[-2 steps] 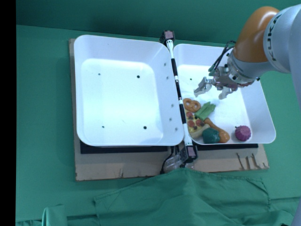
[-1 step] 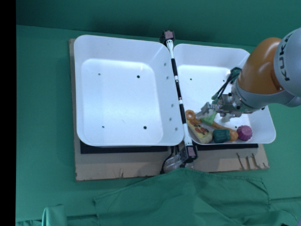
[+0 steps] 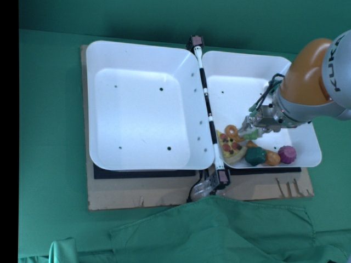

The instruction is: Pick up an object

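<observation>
White right bin [image 3: 236, 92] with pizza toy [image 3: 231, 147], green [image 3: 255, 156], orange [image 3: 272, 158], purple pieces [image 3: 287, 154]; fingers' [image 3: 248, 129] state unclear.

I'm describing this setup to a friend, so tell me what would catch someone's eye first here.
The grey arm with its bright orange band reaches in from the right, its hand low over the right bin. Under it, a colourful cluster sits in that bin's near corner: a pizza slice, a dark green piece, an orange one and a purple one. The left bin lies beside it.
</observation>
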`<state>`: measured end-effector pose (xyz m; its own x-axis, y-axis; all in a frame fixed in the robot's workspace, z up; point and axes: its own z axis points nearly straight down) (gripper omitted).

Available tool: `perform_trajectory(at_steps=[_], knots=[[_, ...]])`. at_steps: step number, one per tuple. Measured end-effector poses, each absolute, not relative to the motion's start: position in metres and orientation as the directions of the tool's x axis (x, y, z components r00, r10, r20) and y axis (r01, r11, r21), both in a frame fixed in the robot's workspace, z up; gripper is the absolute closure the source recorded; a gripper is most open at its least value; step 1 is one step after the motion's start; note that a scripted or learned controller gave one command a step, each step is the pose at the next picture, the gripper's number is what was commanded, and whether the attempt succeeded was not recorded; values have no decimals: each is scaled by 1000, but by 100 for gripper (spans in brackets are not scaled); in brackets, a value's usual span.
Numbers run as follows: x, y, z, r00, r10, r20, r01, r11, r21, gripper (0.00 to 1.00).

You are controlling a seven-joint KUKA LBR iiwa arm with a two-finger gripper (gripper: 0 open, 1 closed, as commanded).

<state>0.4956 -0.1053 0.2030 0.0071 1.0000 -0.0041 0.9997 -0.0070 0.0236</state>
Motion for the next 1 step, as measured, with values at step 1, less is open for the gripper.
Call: perform_trajectory(at_steps=[1], knots=[[496,-106,214,11,1000,-5,1000,-11,28,100]])
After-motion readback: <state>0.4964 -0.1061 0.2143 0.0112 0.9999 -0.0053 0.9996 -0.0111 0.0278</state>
